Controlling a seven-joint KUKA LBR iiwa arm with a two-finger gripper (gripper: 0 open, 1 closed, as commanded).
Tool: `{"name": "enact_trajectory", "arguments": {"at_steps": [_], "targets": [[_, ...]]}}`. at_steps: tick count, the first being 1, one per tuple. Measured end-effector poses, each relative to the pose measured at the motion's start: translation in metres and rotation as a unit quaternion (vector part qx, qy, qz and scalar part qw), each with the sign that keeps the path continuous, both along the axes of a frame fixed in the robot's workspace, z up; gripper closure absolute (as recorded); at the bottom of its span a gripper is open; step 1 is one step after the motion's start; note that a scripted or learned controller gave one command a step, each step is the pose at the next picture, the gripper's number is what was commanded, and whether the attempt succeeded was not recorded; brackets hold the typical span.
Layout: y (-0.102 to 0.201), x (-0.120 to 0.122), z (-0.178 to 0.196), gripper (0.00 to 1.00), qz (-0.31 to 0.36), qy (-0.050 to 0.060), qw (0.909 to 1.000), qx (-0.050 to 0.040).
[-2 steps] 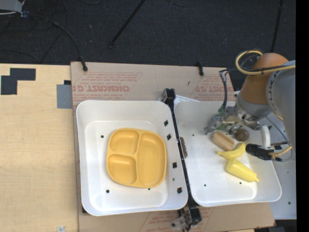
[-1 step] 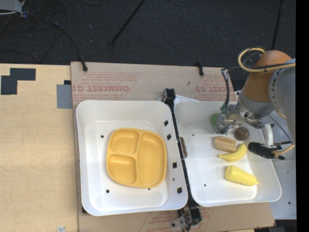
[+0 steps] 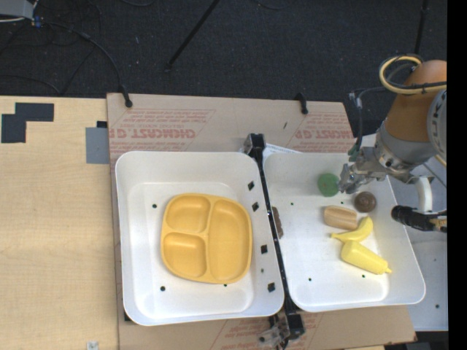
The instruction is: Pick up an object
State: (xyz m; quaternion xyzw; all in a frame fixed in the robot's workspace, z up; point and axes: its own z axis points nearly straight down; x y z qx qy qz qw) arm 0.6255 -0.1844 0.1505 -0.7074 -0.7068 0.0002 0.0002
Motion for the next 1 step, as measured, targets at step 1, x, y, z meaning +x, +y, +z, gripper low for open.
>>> {"name": "enact_trajectory", "arguments": {"at_steps": [1], "targets": [[0.0044, -0.0071, 0.0438, 1.0, 0.001, 0.001, 1.0, 0.0003]]}}
